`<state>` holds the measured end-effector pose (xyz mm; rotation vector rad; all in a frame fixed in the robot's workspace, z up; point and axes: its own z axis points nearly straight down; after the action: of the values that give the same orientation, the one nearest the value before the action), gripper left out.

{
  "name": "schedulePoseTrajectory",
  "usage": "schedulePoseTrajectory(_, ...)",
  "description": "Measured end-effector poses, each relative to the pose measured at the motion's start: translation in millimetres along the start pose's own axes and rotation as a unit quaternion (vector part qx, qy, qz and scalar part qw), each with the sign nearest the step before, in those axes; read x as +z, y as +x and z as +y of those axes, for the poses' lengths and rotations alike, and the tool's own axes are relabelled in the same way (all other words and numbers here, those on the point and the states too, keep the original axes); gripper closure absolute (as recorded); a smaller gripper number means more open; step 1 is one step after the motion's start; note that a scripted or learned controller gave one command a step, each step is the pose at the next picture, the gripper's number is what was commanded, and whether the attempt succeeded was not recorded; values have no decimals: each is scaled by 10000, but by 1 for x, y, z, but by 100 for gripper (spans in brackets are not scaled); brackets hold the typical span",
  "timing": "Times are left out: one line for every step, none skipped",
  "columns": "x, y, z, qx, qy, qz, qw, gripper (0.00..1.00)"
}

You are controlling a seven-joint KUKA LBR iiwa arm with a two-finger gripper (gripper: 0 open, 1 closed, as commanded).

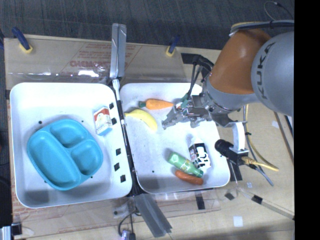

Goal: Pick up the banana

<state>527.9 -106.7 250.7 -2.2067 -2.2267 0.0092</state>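
Right bin (150, 181) — carrot (158, 104) just beside banana (143, 117)

Arm (260, 69) cropped at right edge

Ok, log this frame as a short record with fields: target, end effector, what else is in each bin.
target: banana, lying in the right bin near its left wall, not grasped
end effector: over the right bin, just right of the banana, below the carrot's tip
right bin, other items: carrot above the banana; green packet, orange-red item and black-and-white item toward the lower right
left bin: blue divided tray, small red-and-white carton
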Motion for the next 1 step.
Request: schedulePoseTrajectory(81, 13, 42, -38, 1, -2, 10000, 0)
